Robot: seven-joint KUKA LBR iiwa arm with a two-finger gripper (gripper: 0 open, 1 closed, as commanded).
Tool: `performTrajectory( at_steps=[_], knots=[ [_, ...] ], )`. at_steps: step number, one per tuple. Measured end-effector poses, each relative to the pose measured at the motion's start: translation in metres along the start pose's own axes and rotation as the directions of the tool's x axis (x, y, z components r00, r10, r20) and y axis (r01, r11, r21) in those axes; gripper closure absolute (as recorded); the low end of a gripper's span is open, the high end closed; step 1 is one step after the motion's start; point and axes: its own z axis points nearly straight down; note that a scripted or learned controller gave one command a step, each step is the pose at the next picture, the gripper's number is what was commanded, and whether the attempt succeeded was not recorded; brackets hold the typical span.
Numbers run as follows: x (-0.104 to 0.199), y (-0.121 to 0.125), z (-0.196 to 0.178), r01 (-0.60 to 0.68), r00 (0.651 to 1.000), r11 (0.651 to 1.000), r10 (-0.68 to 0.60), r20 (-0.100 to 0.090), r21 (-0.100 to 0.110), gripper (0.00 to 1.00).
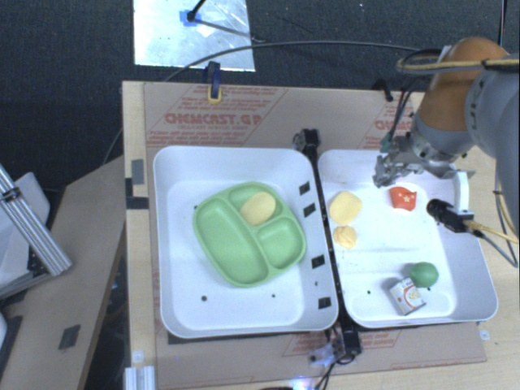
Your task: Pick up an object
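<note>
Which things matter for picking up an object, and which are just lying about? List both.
For the job: gripper; red object; two yellow lumps and; green ball; small box; right bin.

Lying about: green tray with a yellow piece; left bin; foil sheet.

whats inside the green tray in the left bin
The green tray has three compartments. One yellow piece lies in the upper right compartment; the other two look bare. Whatever is under the yellow piece is covered.
</note>
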Motion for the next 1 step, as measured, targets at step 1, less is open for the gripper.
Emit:
performTrajectory(
  at_steps=[1],
  knots=[
    [-0.0067,-0.0042,-0.0492,-0.003,1.0,1.0,0.003,0.001,-0.002,1.0]
  ],
)
